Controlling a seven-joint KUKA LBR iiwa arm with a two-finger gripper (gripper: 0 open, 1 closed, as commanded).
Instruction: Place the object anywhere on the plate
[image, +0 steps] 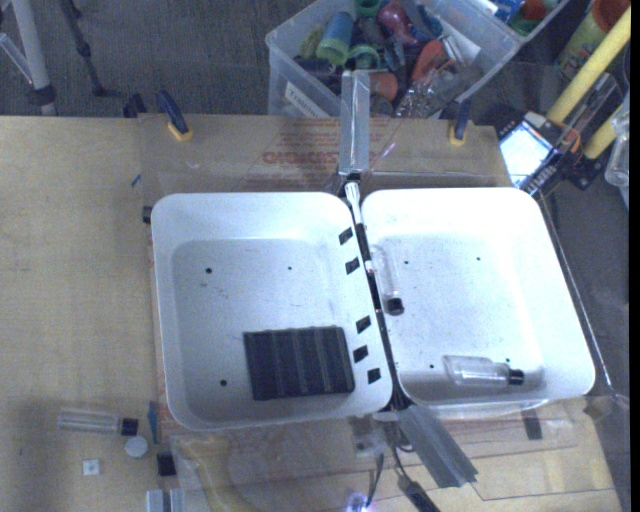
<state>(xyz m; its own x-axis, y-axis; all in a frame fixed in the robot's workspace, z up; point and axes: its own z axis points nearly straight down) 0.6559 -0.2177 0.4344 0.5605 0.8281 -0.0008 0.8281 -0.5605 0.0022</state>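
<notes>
A clear tube (482, 372) with a dark cap lies in the right bin (560, 290), well apart from the dark ribbed plate (298, 362) in the left bin (165, 300). A good pick grips it across its middle (the tool's state cannot be told).

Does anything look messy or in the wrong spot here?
A bit. One clear tube leans against the wall between the bins, another tube lies flat in the right bin, and a third tube lies outside on the bench. The dark ridged plate sits slightly crooked in the left bin.
</notes>
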